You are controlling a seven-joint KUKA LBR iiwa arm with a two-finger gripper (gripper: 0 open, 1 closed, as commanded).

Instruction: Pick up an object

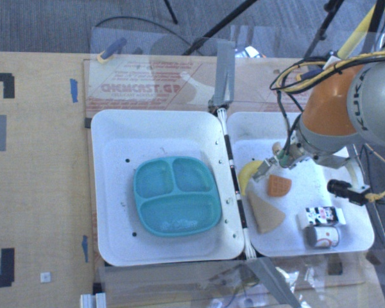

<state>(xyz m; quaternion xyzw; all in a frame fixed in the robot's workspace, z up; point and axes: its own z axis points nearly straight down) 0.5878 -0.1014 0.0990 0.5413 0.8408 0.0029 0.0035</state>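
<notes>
Crowding is the risk: the two-finger gripper (pixel 270 166), whose opening cannot be told, hangs low in the right white bin (pixel 362 236) between a yellow rounded object (pixel 248 172) and an orange waffle-textured piece (pixel 279 186), so it could nudge either aside.

Can't really make out the gripper (pixel 277 161), it's small and blurry under the orange wrist, so no telling how its fingers sit. The yellow thing (pixel 248 174) just left of it is partly tucked behind the bin divider and the tan wedge (pixel 265 212). The arm (pixel 356 108) above and right of it runs off the picture's edge. Print on the little can (pixel 321 236) is unreadable.
</notes>
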